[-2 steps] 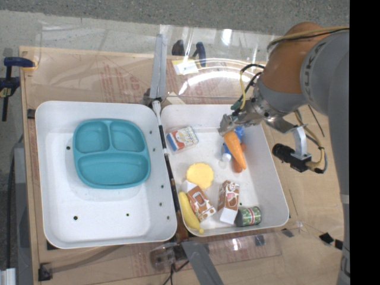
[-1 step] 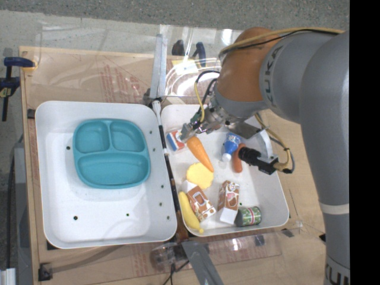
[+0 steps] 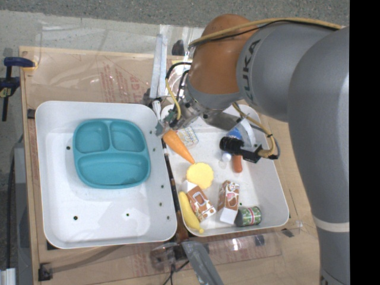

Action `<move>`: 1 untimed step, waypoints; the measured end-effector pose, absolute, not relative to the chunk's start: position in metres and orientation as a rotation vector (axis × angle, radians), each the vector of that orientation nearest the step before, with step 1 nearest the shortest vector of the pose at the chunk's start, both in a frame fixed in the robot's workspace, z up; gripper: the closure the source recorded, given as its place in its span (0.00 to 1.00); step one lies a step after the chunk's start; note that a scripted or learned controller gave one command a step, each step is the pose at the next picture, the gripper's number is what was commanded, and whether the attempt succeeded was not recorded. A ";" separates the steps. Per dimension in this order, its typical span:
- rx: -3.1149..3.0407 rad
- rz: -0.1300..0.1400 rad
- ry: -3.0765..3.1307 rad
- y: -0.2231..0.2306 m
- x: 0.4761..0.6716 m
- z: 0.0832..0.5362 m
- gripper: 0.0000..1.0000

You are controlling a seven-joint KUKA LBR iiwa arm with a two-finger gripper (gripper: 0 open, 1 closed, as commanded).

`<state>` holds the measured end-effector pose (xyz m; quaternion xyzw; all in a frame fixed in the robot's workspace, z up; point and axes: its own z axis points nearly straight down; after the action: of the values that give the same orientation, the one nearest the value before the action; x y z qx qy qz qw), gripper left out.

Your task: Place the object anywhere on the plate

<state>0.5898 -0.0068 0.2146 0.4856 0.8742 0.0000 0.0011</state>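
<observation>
A: What does the carrot [image 3: 178, 145] look like?
B: Orange, tapered, its point aimed toward five o'clock. It sits at the right bin's [image 3: 270, 186] ten o'clock corner, with its thick end right under the gripper [image 3: 173, 121].
A: Is it clamped?
B: I cannot tell how the jaws stand — the wrist hides them.
A: And the plate [image 3: 111, 153]?
B: Teal, three compartments, in the left bin [image 3: 53, 218], at nine o'clock from the carrot.
A: The surroundings?
B: A wooden bench [image 3: 89, 76] under clear plastic sheet, grey floor at twelve o'clock. At six o'clock from the carrot lie a yellow disc [image 3: 200, 174], a banana [image 3: 188, 212], two small cartons [image 3: 228, 201] and a can [image 3: 249, 216].
</observation>
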 end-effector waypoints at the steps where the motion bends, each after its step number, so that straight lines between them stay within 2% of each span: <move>1: 1.445 -0.003 2.791 0.066 0.593 0.181 1.00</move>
<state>0.5935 0.0656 0.1815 0.4598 0.8880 -0.0011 -0.0006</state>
